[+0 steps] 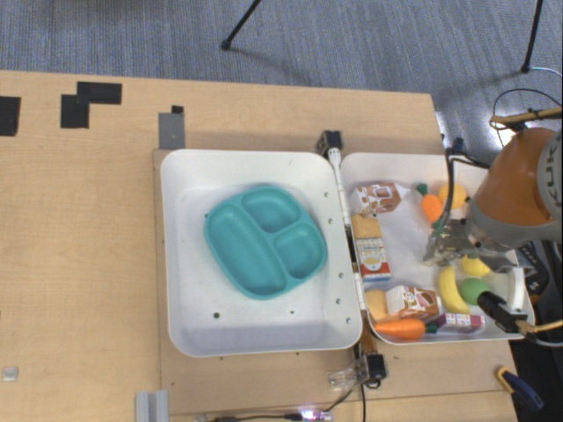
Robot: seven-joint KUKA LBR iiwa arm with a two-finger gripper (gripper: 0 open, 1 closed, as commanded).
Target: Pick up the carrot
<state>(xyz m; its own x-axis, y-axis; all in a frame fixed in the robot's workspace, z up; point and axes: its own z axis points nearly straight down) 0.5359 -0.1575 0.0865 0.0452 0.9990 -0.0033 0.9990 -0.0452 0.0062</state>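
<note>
Two shallow white bins are carried side by side on the desk (79,262). A teal divided plate (264,240) is held in the left bin (185,323). The right bin (400,170) is crowded: a carrot (400,329) is laid along its near edge, touching a brown-and-white carton (413,301); a second carton (376,199) is placed at the far-left corner, a boxed item (371,251) along the left wall, a banana (451,290) and a green piece (473,290) toward the right. An orange piece (432,207) is seen near the far edge. The pincer (442,246) is positioned mid-bin, well apart from the carrot; its finger spread is blurred and cannot be told. The right rim is covered by the arm (519,192).
</note>
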